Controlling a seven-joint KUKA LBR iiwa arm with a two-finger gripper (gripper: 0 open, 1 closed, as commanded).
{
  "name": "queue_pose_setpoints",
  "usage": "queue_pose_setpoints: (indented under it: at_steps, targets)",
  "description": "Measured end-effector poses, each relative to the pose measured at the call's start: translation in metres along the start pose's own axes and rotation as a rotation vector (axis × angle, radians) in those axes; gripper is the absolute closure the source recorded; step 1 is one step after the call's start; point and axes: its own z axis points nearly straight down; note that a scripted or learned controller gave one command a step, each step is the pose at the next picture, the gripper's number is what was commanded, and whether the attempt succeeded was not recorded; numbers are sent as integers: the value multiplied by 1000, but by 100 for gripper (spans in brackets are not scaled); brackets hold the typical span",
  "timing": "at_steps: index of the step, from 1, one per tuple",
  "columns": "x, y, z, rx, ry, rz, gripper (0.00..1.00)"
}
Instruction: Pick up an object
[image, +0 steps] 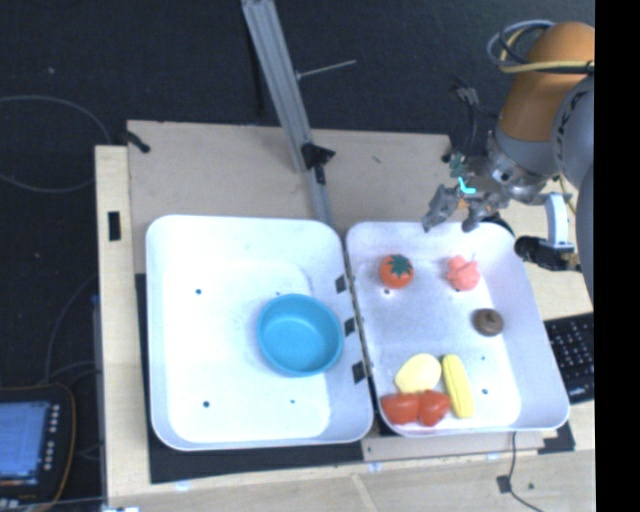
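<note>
My gripper (452, 220) hangs over the far edge of the right bin (520, 300), its two fingers spread apart and open, with nothing between them. Just in front of it lie a pink toy (462, 272) and a red tomato with a green top (396, 270). A small brown round piece (488, 321) lies nearer the right wall. At the bin's near end sit a yellow lemon-like piece (418, 373), a yellow corn cob (458, 385) and a red pepper-like piece (416, 408).
The left bin (200, 300) holds a blue bowl (298, 334). A grey metal pole (290, 110) slants down toward the seam between the bins. A keyboard (572, 350) lies right of the right bin.
</note>
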Motion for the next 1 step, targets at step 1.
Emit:
queue_pose_setpoints:
  at_steps: [1]
  targets:
    - [0,2,-6,-10,-1,-1,0]
